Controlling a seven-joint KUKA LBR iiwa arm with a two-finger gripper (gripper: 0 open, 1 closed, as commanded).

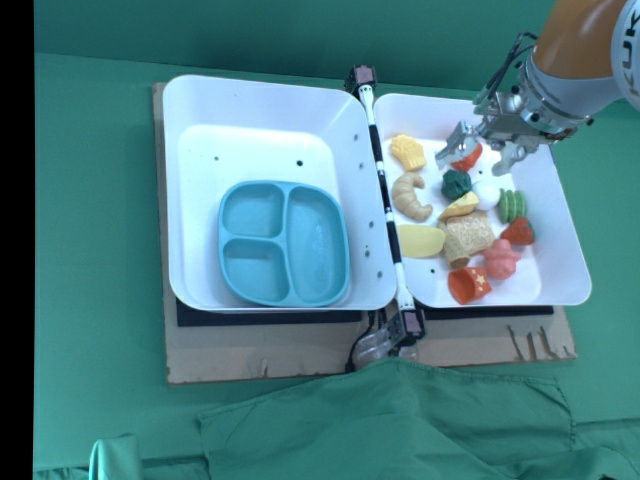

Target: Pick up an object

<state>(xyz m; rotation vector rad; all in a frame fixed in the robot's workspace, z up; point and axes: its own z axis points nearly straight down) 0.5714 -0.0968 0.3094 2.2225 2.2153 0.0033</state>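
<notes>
Hovering over the far part of the right bin [560,218], above the toy-food heap, with the gripper [487,148] spread apart and clamped on nothing. Directly beneath it, between the fingers, a small red piece [468,157], just beyond the green broccoli [457,184]. Long axis apparently slanting toward the bin's far-right corner. Probably a straight drop needed, little sideways shift. Blue divided tray [285,243] well apart, in the left bin [200,118].

A divided tray [285,243] lies in the left bin [200,108]; toy foods [470,228] crowd the right bin [560,258] beside it.
</notes>
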